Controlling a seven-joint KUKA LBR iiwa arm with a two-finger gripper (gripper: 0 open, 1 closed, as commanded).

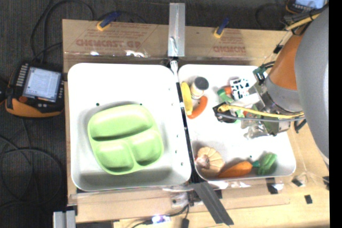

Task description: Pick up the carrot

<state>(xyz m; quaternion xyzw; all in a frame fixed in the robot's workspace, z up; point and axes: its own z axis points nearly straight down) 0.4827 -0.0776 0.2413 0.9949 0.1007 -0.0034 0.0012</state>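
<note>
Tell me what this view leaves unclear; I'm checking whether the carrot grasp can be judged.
- Gripper: its fingers are lost among cables and the wrist in the camera view, so their state is unreadable.
- Carrot: its left end is hidden behind the garlic bulb.
- Arm: cut off by the right edge.

A light green plastic divided tray (126,138) lies in the left white bin (80,83). In the right white bin (214,73), a yellow banana (185,95) lies along the left wall, and a beige garlic bulb (207,157) sits near the front.
</note>
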